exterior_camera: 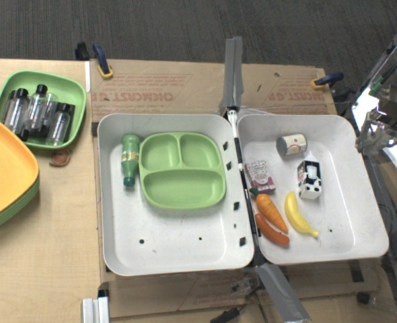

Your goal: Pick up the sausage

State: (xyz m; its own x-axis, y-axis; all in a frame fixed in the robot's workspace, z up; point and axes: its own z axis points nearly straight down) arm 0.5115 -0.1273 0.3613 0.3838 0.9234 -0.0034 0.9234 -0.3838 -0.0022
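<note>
Brown cardboard covers the bench (185, 89) under both bins, with dark carpet beyond its far edge. At the bench's left edge sits a stack of orange plates (7, 173) and, behind it, a green tray of small bottles (40, 110). The left bin (171, 247) carries a green bottle (129, 159) along its left wall and a green divided plate (182, 170) filling its far half. Across the shared wall, the right bin (340, 241) holds the clutter: a pink carton (259, 175) near the left wall, a small can (293, 144) toward the far edge, a cow-print carton (310, 180) near the middle and a banana (299, 215) in front of it. The sausage (272, 231) lies in the near left corner of this bin, close against the left wall, its long axis running from far-left to near-right. A carrot (271, 210) lies just beside it on the far side, roughly parallel and seemingly touching it, and the banana's tip comes near its right end. The gripper (377, 130) appears among the grey hardware past the bin's right rim, level with the bin's far half, so the sausage lies well apart from it, to its left and toward the near edge, diagonally across the bin. Whether the claw is apart or together I cannot tell, and I see nothing held in it. A clean take likely calls for closing across the sausage's short width, on the side away from the carrot.
</note>
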